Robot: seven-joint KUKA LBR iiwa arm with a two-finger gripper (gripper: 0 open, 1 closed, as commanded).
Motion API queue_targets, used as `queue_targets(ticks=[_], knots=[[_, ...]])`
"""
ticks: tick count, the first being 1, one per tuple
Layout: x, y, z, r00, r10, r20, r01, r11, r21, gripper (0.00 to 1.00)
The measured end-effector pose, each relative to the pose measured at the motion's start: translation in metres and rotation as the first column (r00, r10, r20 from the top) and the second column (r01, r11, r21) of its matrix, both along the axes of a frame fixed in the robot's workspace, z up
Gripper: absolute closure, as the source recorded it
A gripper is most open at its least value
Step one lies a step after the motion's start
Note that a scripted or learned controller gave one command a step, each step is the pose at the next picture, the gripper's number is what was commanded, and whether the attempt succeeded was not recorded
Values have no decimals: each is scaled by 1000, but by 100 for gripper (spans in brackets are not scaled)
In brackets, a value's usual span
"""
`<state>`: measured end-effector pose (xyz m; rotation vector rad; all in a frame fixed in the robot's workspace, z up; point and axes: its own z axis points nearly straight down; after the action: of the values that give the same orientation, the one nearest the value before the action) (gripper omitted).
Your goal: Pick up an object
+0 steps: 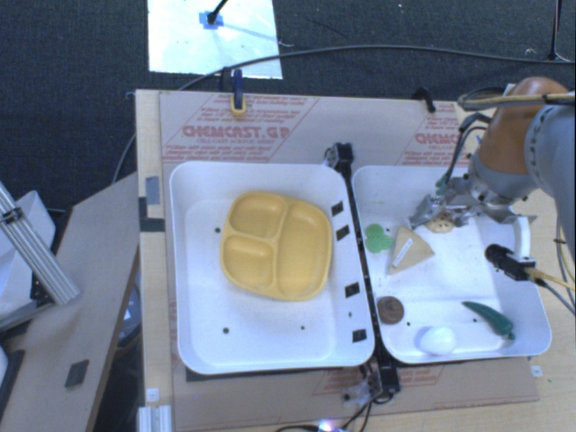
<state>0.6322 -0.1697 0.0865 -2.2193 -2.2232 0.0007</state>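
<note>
Cookie is lying in the right bin, up near its back wall, partly tucked under the tool. Tool is hanging low right over it, touching or nearly so; can't tell which. Can't tell either whether the tool is spread or pressed together, and nothing is showing as gripped. Arm is reaching in from the right, bending down over the bin's back right corner.

Tan wedge is sitting just in front of the cookie, towards the divider. Green piece is lying just beside the wedge, apart from it, against the divider side. Brown disc is resting nearer the front, well apart from the tool. White egg is sitting at the front wall. Green pepper is lying at a slant near the front right corner.

Left bin is holding a yellow tray, three compartments, lying flat around the middle. Both bins are sitting side by side on the surface.
</note>
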Motion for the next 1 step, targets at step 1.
queue_targets(ticks=[1], knots=[[3, -1, 16, 1000, 1, 8, -1, 1000, -3, 100]])
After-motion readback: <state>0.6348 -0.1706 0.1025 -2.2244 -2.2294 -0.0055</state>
